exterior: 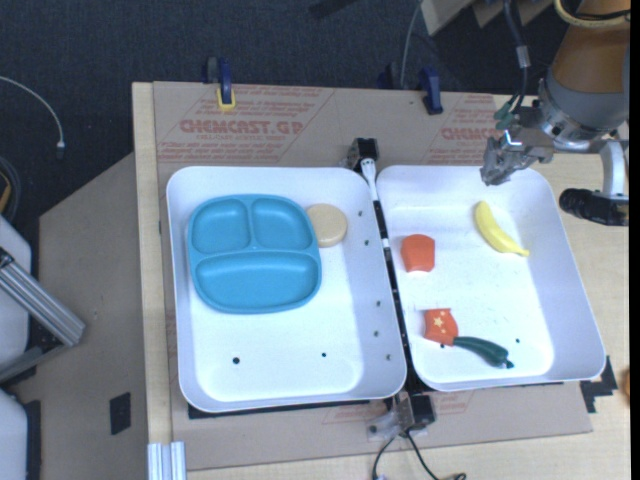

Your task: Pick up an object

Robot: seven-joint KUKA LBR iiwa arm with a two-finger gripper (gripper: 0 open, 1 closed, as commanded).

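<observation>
Nearest me, a red strawberry toy (440,324) with a green stalk piece (484,349) is lying in the right bin (560,268), below the banana (497,229). I'm hovering the hand (499,164) just above the banana; I cannot tell its opening. I'm judging the banana light, stiff, slick, best pinched across its middle.

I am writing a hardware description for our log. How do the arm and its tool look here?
The arm is grey with a wide orange band above the wrist. Its tool is small, metallic grey, with dark parts. Black cables run along its upper side.
</observation>
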